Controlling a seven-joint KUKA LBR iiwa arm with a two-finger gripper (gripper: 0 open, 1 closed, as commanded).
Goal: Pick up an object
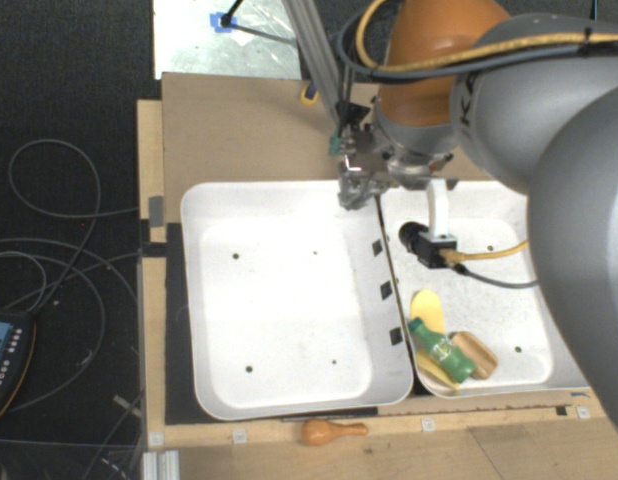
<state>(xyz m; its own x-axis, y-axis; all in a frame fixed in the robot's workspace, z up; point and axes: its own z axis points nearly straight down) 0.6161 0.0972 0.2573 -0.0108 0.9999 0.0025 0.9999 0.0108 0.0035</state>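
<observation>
Overhead, gripper [357,190] above bin divider [385,268]

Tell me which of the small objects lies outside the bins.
The orange pear-shaped piece, lying on the bench's front edge below the left bin. The green bottle, yellow piece and tan piece all sit in the right bin's near corner.

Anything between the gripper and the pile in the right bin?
Nothing visible. The gripper sits at the far end of the divider between the bins; the green bottle, yellow piece and tan block lie at the right bin's near end, bare floor between.
</observation>
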